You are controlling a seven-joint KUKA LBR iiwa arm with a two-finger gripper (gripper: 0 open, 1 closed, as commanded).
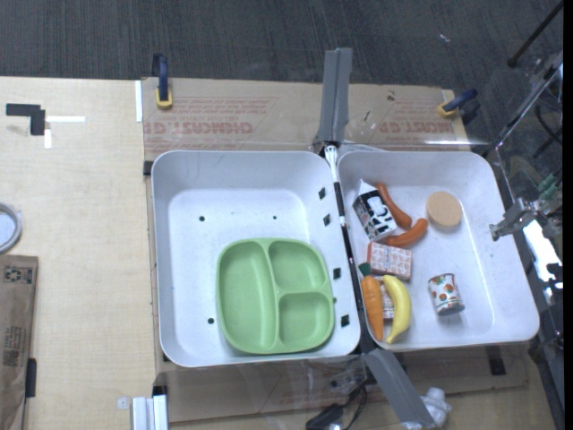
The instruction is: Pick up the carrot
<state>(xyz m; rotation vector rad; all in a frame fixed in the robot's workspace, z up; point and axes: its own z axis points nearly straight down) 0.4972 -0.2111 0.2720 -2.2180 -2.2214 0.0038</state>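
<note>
The carrot (371, 306) is a short orange piece lying lengthwise in the right bin (501, 330). It rests against the bin's left wall near the front corner. A yellow banana (399, 308) lies right beside it on its right, and a small patterned packet (387, 301) is tucked between the two. Nothing covers the top of the carrot.
Also in the right bin are a red patterned box (390, 261) just behind the carrot, two orange-red sausages (408, 233), a black-and-white carton (374, 214), a tan disc (444, 210) and a small can (445, 294). The left bin (179, 240) holds a green divided plate (276, 296).
</note>
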